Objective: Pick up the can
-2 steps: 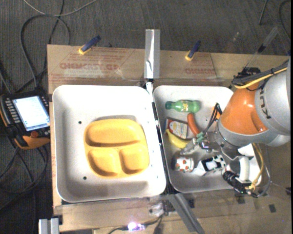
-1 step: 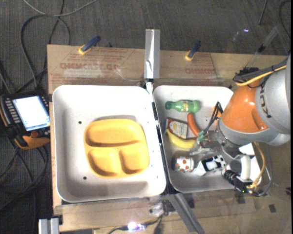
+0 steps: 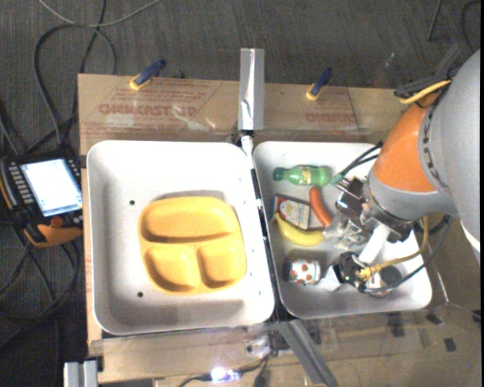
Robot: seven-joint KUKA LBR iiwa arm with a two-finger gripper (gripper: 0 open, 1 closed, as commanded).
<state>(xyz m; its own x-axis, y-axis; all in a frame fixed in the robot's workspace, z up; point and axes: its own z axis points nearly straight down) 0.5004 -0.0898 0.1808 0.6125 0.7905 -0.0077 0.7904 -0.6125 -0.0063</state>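
The can (image 3: 304,272), white with red markings, sits in the front half of the right bin (image 3: 403,301), just in front of a banana (image 3: 301,234) and left of the gripper (image 3: 340,229). The gripper hangs low over the middle of that bin, beside the banana's right end and apart from the can; whether it is released or clenched cannot be told. A green bottle (image 3: 302,175) lies along the bin's far wall, and the left bin (image 3: 113,168) holds a yellow divided tray (image 3: 194,243).

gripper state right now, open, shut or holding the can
Gripper: cannot be told whether open or shut; the can sits apart from it in the right bin.
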